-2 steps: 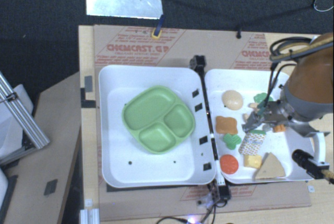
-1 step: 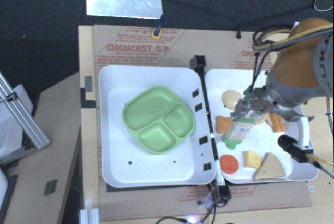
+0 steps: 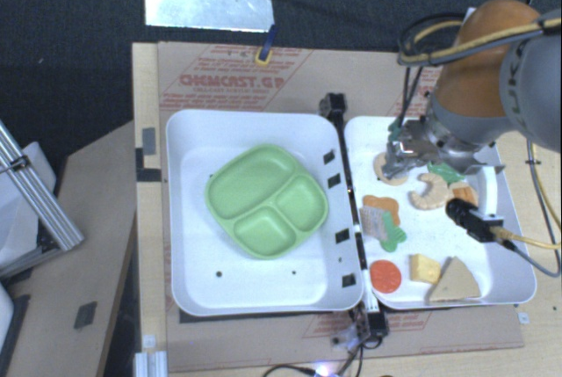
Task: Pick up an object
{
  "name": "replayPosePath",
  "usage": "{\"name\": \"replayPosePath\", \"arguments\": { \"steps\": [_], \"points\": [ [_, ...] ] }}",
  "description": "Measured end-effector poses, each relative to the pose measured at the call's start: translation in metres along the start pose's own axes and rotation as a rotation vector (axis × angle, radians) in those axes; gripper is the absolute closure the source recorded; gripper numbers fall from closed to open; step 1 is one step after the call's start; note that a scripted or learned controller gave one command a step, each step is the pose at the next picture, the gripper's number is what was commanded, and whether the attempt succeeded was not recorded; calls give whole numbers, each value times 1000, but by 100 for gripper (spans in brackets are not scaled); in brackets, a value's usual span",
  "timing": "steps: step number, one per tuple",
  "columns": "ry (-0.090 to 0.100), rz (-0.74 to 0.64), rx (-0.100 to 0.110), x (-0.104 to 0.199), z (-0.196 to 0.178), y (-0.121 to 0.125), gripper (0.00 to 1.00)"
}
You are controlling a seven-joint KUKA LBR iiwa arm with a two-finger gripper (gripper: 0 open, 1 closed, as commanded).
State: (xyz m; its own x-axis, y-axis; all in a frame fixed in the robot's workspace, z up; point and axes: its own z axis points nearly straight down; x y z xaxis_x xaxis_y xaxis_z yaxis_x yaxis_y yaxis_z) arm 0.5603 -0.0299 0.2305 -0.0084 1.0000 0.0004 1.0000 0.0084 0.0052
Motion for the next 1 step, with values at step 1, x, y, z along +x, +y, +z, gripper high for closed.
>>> {"name": "replayPosePath", "arguments": {
  "steps": [1],
  "points": [
    [1, -1, 2, 37, 15, 34, 100]
  ]
}}
